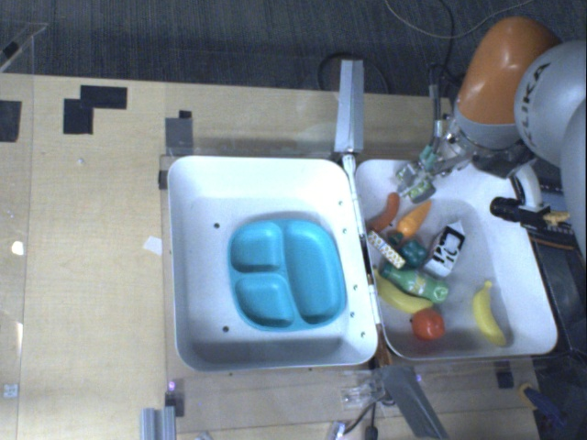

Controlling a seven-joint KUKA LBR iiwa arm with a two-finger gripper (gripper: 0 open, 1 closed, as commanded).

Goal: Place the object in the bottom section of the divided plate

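A blue divided plate [286,273] lies in the middle of the left bin [197,337]. It has two small sections on its left side and one long section on its right, all bare. My gripper [419,180] hangs over the back left corner of the right bin [541,337], just above a red-brown sausage [385,211] and an orange carrot [414,219]. The gripper's tip is small and partly lost against the bin wall.
The right bin also holds a black and white box [447,248], a green bottle [420,283], a red tomato [427,324] and two yellow bananas [487,315], [396,295]. A metal divider [349,108] stands between the bins at the back.
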